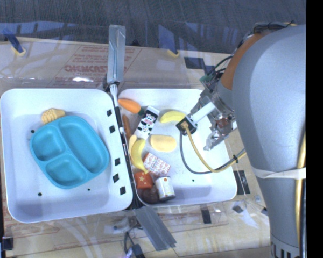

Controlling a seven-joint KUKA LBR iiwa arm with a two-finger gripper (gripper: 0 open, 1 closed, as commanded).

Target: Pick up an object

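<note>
The right bin (215, 190) holds a heap of toy food along its left side. In it are an orange carrot (130, 105), a black-and-white carton (147, 121), a yellow banana (172, 116), a pale yellow lump (162, 142), a second banana (137, 152), a patterned packet (156, 164), a red piece (144, 180) and a small can (164, 188). My gripper (215, 137) hangs over the right part of this bin, right of the pale lump and apart from the food. Nothing shows in its grasp.
The left bin (11, 160) holds a blue divided plate (69, 150) with a corn cob (53, 114) at its far edge. A grey divider strip (117, 52) runs between the bins. The big grey arm body (269, 117) covers the right bin's right edge.
</note>
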